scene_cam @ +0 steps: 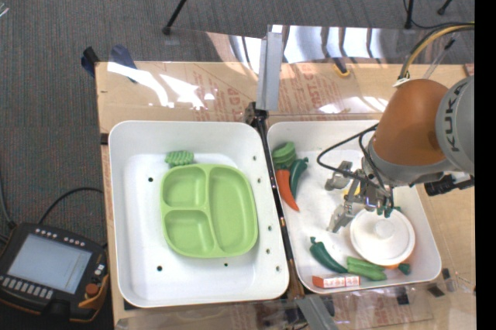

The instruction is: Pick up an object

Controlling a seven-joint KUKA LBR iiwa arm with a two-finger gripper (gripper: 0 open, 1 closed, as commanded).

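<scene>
My gripper (pixel 339 203) hangs over the middle of the right bin (pixel 310 136), open, with nothing between its fingers. Just to its right sits a white round bowl (pixel 381 238). An orange carrot (pixel 286 190) lies by the bin's left wall, with a dark green pepper (pixel 297 173) and a round green piece (pixel 282 152) next to it. Along the front lie a dark green pepper (pixel 327 256), a light green pod (pixel 365 268) and a small red-and-white piece (pixel 333 282).
The left bin (pixel 128 166) holds a green divided plate (pixel 208 210) and a small green ridged piece (pixel 180 158) behind it. A metal divider post (pixel 267 73) rises between the bins at the back. A teach pendant (pixel 50 266) lies on the floor at left.
</scene>
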